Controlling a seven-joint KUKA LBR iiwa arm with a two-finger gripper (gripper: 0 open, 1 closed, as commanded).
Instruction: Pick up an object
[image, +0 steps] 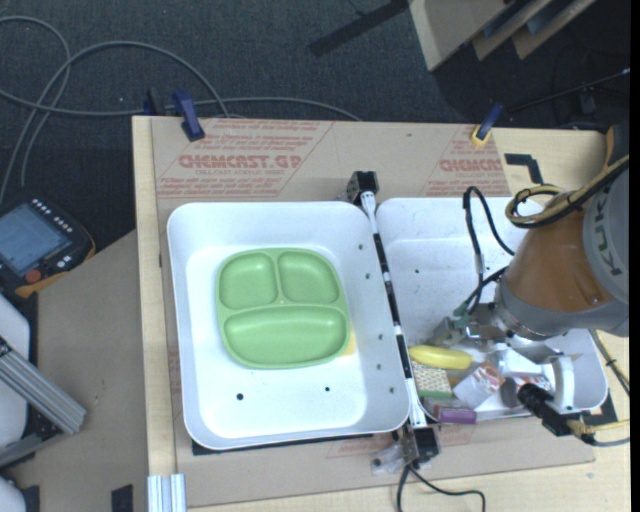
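Bench (300, 150): pale board, two white bins; dark carpet and cables beyond. Left bin (200, 330): green divided plate (283, 308). Right bin (420, 250), near corner: yellow banana (440, 356), small clutter beside it. My gripper (478, 340) hovered just beyond the banana; finger spread indiscernible.

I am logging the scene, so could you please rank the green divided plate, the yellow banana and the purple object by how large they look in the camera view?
1. green divided plate, by far the largest.
2. yellow banana.
3. purple object, smallest, though clutter may hide part of it.
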